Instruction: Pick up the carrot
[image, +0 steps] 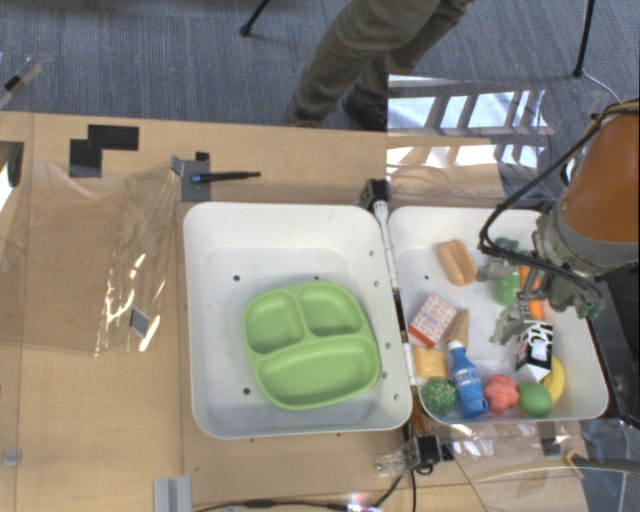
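At the far left of the frame you see the wooden bench (90, 400), with a sheet of clear plastic film (110, 250) lying crumpled over its upper left part. Moving right, you meet the left white bin (215, 300), which holds a green divided plate (313, 343) set slightly tilted near the bin's centre. Right of the shared rim lies the right white bin (415, 235), crowded with toy food. In its upper part, note the tan bread roll (457, 262). Below it sits a patterned box (432, 318), with a yellow cheese block (428, 361) just beneath. Along the lower edge you find, in order, a green round item (438, 396), a blue bottle (466, 377) with a white cap, a red-pink item (502, 392), a green ball (536, 400) and a yellow banana (553, 379) curving beside it. A black-and-white carton (537, 344) stands just above the banana. The carrot (531, 281) appears as a small orange sliver in the right middle of this bin, beside a green piece (509, 287) and largely covered by the tool. The gripper (530, 300) hangs directly over that spot; whether it is wide, narrow or holding anything, you cannot tell. At the far right, the arm's orange band (605, 185) fills the upper edge.
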